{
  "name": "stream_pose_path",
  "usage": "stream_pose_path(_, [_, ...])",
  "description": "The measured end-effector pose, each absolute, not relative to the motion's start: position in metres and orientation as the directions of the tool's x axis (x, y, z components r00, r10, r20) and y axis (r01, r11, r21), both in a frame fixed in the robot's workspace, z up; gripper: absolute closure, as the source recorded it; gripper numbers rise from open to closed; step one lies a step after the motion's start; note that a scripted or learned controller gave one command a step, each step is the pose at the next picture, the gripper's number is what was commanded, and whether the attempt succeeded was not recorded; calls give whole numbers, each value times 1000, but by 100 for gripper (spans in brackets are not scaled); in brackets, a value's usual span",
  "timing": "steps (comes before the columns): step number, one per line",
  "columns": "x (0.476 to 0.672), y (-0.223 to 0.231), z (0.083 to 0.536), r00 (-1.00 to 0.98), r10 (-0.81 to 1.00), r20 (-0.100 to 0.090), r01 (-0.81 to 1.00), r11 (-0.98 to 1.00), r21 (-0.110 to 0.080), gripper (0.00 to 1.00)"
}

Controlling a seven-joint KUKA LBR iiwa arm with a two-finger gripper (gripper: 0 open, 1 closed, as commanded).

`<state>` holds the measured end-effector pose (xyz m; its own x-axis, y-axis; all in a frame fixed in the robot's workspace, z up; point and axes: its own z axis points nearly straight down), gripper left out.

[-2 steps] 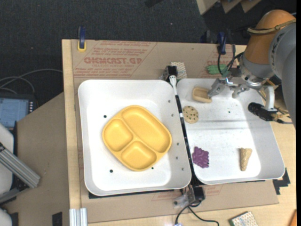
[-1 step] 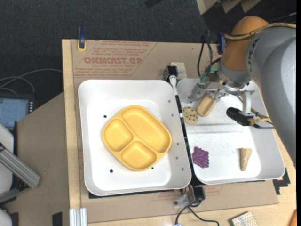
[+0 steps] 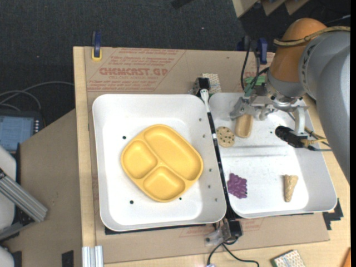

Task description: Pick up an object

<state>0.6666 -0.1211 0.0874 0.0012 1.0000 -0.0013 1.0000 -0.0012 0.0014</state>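
Here — tool above tan piece.

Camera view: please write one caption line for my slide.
Arm's gripper over right bin near cookie; yellow tray in left bin.

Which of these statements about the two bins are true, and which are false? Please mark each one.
1. The yellow tray lies in the left bin. True.
2. The tray has three compartments. True.
3. The purple toy lies on the tray. False: it lies in the right bin, near its left wall.
4. The cone lies in the left bin. False: it lies in the right bin, toward the right side.
5. The cookie lies beside the wall between the bins. True.
6. The gripper hangs over the tray. False: it is over the far part of the right bin.
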Motion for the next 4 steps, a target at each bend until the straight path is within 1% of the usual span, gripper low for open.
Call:
stream_pose_path(1, [660, -111, 85, 0, 1000, 1, 1000, 0, -3, 0])
stream_pose_path(2, [669, -179, 274, 4, 1000, -10, 1000, -4, 22, 0])
stream_pose_path(3, [582, -207, 89, 7, 1000, 4, 1000, -6, -20, 0])
stream_pose_path(4, [661, -159, 85, -7, 1000, 0, 1000, 7, 7, 0])
